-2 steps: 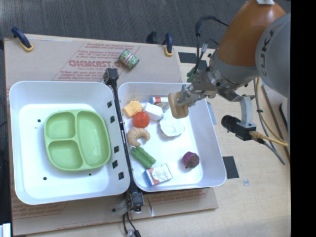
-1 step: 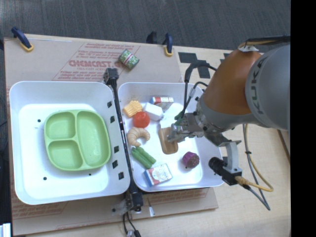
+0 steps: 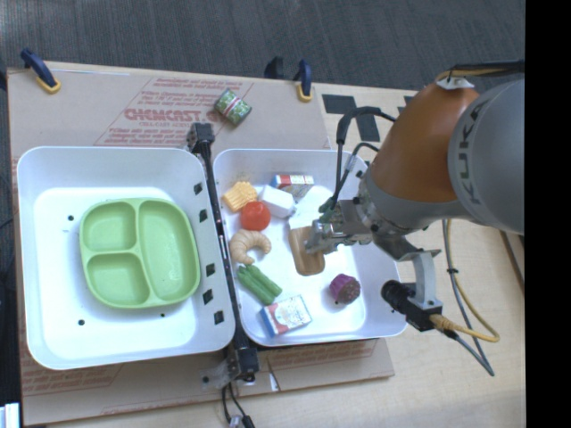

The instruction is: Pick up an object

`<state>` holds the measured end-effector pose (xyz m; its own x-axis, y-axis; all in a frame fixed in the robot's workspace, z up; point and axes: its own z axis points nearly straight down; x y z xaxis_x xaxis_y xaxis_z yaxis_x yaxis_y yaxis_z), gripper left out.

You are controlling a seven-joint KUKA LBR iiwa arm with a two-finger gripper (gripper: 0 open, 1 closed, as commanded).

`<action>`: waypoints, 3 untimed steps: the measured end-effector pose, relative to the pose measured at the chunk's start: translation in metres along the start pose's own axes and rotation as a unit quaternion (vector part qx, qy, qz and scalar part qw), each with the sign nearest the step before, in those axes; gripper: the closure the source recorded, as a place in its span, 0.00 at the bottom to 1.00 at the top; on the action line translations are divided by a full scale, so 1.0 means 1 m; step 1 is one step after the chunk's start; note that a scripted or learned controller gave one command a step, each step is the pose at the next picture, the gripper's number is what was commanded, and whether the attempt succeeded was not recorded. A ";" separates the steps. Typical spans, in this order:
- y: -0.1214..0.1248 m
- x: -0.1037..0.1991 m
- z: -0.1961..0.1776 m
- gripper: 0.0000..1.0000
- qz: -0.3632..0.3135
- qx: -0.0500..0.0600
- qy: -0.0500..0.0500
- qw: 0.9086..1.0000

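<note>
My pincer (image 3: 319, 236), grip state unclear, hung over the brown block (image 3: 308, 251) at its six o'clock; it seemed light, stiff, best taken across its sides.

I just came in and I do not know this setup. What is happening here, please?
A robot arm reaches in from the right over the right bin, which holds small toy foods. Its end effector is low over a brown wooden piece; whether it grips it cannot be told. The left bin holds a green divided plate.
</note>
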<state>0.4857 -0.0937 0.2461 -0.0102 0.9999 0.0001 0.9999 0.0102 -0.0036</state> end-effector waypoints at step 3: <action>0.049 -0.044 0.040 1.00 0.002 0.000 -0.001 1.000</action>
<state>0.5347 -0.1371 0.2057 -0.0053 1.0000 -0.0011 1.0000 0.0053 -0.0036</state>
